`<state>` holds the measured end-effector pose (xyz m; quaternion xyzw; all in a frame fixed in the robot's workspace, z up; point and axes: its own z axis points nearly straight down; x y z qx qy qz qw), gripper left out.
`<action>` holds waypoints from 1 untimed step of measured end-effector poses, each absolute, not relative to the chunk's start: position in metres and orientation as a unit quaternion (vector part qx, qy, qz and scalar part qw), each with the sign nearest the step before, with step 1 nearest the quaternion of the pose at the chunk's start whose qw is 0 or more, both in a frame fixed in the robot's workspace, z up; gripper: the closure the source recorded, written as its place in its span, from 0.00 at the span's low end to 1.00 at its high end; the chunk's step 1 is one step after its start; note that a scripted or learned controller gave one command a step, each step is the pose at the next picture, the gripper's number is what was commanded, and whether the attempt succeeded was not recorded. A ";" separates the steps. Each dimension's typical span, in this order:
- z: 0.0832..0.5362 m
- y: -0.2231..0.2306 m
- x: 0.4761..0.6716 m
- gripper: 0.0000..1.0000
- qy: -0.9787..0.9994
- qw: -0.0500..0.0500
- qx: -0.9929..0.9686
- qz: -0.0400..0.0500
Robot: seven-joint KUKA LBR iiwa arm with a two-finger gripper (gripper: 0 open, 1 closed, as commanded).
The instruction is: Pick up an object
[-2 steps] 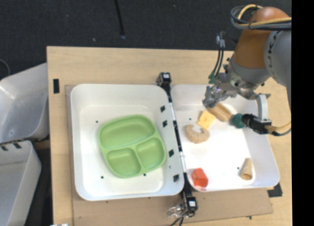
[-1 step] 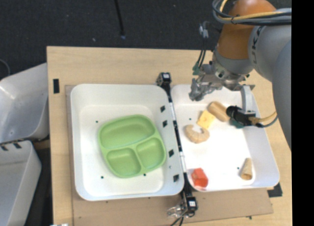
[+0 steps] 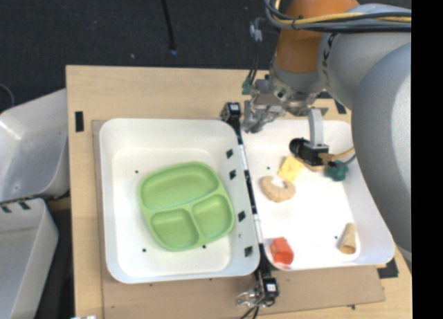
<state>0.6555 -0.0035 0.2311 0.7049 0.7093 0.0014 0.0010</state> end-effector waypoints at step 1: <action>0.245 0.042 0.669 1.00 0.709 0.001 0.705 0.001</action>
